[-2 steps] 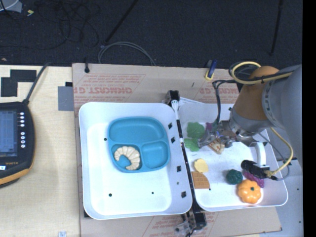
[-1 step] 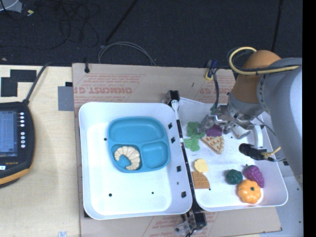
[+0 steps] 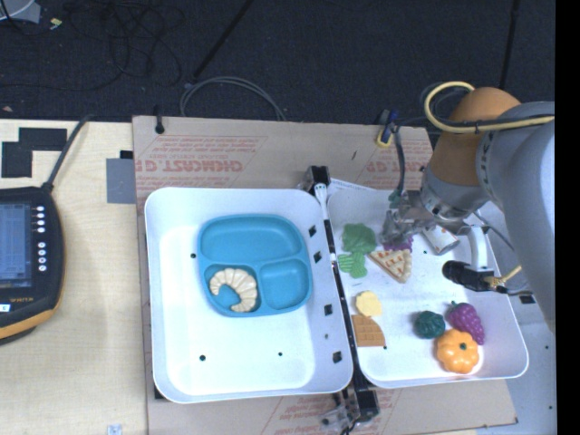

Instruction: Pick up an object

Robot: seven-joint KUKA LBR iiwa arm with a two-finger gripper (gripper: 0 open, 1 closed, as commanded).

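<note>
Bins: two shallow white plastic trays sit side by side on the bench, the left bin [image 3: 172,333] and the right bin [image 3: 507,361], joined by a black divider.
Near edge, right bin: one orange pumpkin [image 3: 457,352] at 5 o'clock, with one purple bunch of grapes [image 3: 466,320] touching it just above and one dark green lumpy piece [image 3: 429,323] beside that.
Near the divider: one flat brown waffle-like square [image 3: 369,332] and one pale yellow rounded piece [image 3: 368,304] just above it.
Left bin: one blue sectioned plate [image 3: 258,234], smooth and glossy, holds one cream-coloured croissant [image 3: 235,287] in its 7 o'clock compartment.
Middle, right bin: one triangular sandwich wedge [image 3: 392,263], tan with red specks, lies by two leafy green lettuce pieces [image 3: 356,246] at its 9 o'clock.
Gripper: the gripper [image 3: 399,234] hangs directly over the wedge's far edge; its jaws are too dark and blurred to say whether they are open or closed, and nothing is seen between them.
Arm: the grey arm [image 3: 517,179] with its orange band [image 3: 471,143] enters at 3 o'clock, cut off by the frame.
Far: one tablet-like pendant [image 3: 23,252] at 9 o'clock, cropped; loose black cables [image 3: 227,89] lie on the dark floor behind.
</note>
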